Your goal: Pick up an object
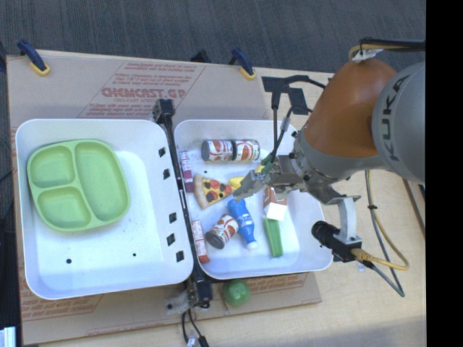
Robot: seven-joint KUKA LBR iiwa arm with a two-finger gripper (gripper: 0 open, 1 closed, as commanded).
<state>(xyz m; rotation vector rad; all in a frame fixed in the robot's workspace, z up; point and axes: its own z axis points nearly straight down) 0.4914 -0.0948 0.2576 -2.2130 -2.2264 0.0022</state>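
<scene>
A sheet of brown cardboard (145,85) with red print covers the worktop (405,316) under both bins, held at its far edge by blue-and-yellow clamps (32,56). The left bin (43,266) holds a light green divided plate (78,185), lying flat in its far-left part, with three compartments that hold nothing. A black hinge strip (173,186) runs between the two bins.

The right bin (304,262) is crowded. Along its left wall lie a slim purple bar (187,170) and, nearer the front, a slim red bar (199,240). A can (230,150) with a red-and-white label lies on its side near the far wall. Below it sits a toy pizza slice (211,190), then a blue bottle (242,223) lying flat, touching a smaller red-and-white can (222,231) on its left. To the right lies a green tube with a white cap (274,233).

A small green ball (235,292) rests on the cardboard just outside the right bin's front rim.

The gripper (253,179) hangs over the middle of the right bin, just right of the pizza slice; whether the jaws are open or closed cannot be told. Black cables (286,114) and the arm (362,121) hide the bin's far-right corner.
</scene>
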